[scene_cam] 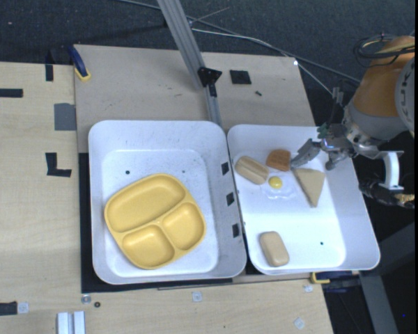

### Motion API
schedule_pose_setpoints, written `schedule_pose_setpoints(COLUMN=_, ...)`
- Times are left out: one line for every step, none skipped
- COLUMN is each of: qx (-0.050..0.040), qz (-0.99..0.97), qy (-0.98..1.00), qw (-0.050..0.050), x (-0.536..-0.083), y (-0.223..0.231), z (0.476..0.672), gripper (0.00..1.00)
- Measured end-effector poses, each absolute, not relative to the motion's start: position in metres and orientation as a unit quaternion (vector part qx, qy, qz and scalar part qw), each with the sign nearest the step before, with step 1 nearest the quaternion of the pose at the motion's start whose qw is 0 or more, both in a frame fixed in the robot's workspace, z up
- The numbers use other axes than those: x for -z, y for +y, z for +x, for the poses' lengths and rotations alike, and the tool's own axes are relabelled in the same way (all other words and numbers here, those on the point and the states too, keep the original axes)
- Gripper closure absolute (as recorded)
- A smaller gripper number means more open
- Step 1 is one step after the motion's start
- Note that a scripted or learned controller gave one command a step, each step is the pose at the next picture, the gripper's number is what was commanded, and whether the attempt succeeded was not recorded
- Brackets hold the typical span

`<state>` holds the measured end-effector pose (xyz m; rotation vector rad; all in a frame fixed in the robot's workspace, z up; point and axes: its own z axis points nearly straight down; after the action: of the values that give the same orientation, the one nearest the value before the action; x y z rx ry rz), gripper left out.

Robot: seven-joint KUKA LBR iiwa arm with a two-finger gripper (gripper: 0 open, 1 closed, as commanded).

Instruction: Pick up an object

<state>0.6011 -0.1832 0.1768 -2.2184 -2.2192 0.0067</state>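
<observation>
A: Right bin (348,252), contents, near to far?
B: Tan loaf (273,248) nearest; beyond it fried egg (275,183), cheese wedge (311,186), bread roll (251,170), brown bun (279,160).
A: Gripper (319,154)?
B: Above the wedge, fingers apart, empty. Wedge probably light, rigid; best grasped across flat faces.

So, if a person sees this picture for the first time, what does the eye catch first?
Probably the yellow divided plate, which lies alone in the left bin and is the largest, brightest thing. Next comes the grey and orange arm reaching in from the right, its tool over the right bin near a tan wedge and a small fried egg.
</observation>
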Motion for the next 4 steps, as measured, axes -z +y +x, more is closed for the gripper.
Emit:
schedule_pose_setpoints(qx=-0.0025, qz=-0.707, qy=-0.707, qw=0.003, x=-0.113, y=-0.187, z=0.597, gripper=0.0)
schedule_pose_setpoints(qx=-0.001, qz=-0.706, qy=-0.708, qw=0.0, x=-0.127, y=-0.187, z=0.599, gripper=1.0)
schedule_pose_setpoints(qx=0.001, qz=-0.707, qy=-0.708, qw=-0.002, x=-0.189, y=-0.183, z=0.595, gripper=1.0)
schedule_pose_setpoints(qx=0.0008, qz=-0.706, qy=-0.708, qw=-0.001, x=-0.231, y=-0.181, z=0.596, gripper=1.0)
